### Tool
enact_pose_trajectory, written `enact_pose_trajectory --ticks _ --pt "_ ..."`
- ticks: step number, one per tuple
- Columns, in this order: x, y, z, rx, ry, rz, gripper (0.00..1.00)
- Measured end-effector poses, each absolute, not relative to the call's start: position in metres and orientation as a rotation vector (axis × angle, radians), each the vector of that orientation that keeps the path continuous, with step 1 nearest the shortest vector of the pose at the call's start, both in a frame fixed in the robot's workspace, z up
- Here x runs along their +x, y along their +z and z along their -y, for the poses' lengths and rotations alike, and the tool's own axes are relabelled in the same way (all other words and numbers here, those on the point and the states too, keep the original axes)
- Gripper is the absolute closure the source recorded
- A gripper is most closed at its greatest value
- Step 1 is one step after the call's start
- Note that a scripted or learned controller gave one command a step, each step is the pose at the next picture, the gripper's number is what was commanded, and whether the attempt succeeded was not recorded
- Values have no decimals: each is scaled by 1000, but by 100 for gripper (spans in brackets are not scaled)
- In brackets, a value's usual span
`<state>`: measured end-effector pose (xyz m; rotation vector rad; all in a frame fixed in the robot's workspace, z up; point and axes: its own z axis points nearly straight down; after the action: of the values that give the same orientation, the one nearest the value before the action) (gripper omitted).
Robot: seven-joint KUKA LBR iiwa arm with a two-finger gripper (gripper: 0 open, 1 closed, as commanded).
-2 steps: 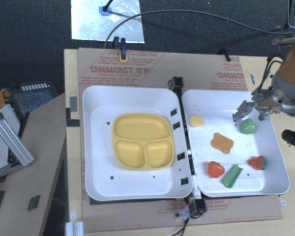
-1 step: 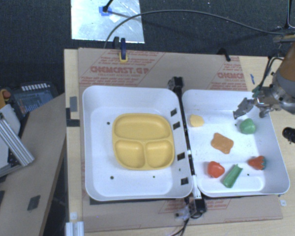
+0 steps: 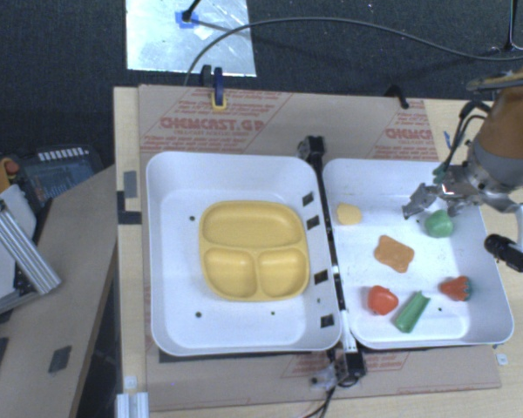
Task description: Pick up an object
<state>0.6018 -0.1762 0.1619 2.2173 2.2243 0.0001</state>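
Observation:
The right bin [image 3: 484, 325] holds several toy food pieces. A green round piece [image 3: 438, 225] lies near its far right side. My gripper [image 3: 432, 209] hangs open right over that piece, its grey fingers [image 3: 416, 205] spread just up and left of it, with nothing between them. A pale yellow piece [image 3: 349, 215] lies at the bin's far left. Near the middle lies an orange piece [image 3: 394, 252]. Along the front are a red round piece [image 3: 383, 300], a green stick [image 3: 411, 312] and a red piece with a green top [image 3: 455, 288].
The left bin [image 3: 170, 233] holds a yellow divided plate [image 3: 251, 249]. A black ridge with clips [image 3: 325, 242] separates the two bins. The arm [image 3: 510, 138] comes in from the right over the right bin's far corner. A black part [image 3: 510, 251] sticks in at the right rim.

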Motion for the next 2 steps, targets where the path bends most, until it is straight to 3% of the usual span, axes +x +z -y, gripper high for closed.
enact_pose_trajectory --ticks 2 --pt "619 89 171 2208 24 -2234 0"
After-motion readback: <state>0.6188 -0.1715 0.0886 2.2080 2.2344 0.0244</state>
